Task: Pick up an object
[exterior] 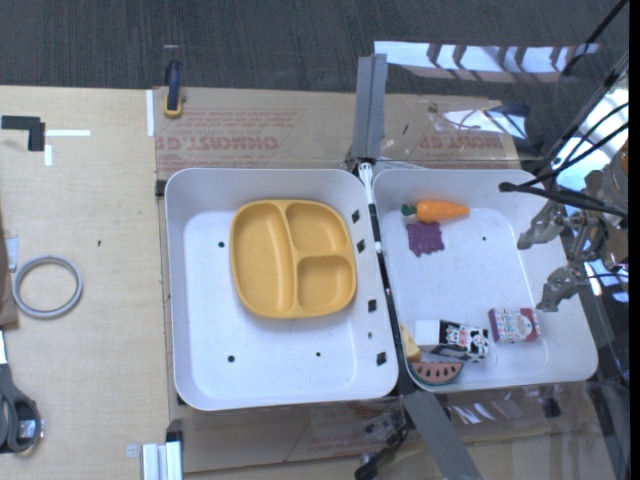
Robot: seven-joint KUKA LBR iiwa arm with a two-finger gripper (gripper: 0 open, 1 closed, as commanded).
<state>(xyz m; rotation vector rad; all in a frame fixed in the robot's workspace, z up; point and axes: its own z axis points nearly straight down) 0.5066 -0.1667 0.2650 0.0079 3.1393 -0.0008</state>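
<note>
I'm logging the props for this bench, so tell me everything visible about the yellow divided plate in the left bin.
The yellow divided plate looks like matte plastic, a rounded square with raised ridges splitting it into three compartments: one tall one on the view's left, two smaller ones stacked on the right. It lies flat and upright on the floor of the left white bin, toward the far side, touching nothing else.

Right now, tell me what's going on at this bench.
A robot arm reaches in from the right, its gripper hovering with fingers spread near the right edge of the right bin; nothing sits between them. That bin holds a toy carrot, purple grapes, a small red-and-white carton, a black-and-white carton and a watermelon slice. The left bin holds a yellow divided plate. Nothing has been picked up yet.
</note>
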